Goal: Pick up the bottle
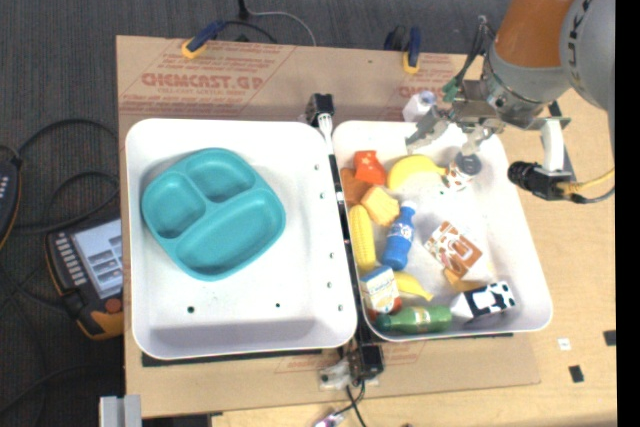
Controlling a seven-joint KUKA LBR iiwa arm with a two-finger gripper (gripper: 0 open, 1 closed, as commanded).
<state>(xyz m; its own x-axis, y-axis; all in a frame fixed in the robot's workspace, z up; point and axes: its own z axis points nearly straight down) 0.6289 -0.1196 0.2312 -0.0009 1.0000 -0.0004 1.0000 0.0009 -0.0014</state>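
A small blue bottle (pixel 400 237) with a white cap lies among toy foods in the middle of the right bin (pixel 527 245). A green bottle (pixel 414 318) lies on its side at that bin's front edge. My gripper (pixel 447 143) hangs over the bin's far end, above a yellow rounded toy (pixel 414 173) and well behind the blue bottle. Its fingers (pixel 468 155) stand open with nothing between them.
Around the bottles lie a yellow corn cob (pixel 362 237), an orange block (pixel 367 165), a brown and white carton (pixel 452 250), a black and white toy (pixel 490 300) and a small carton (pixel 380 290). The left bin (pixel 150 315) holds a teal divided plate (pixel 212 211).
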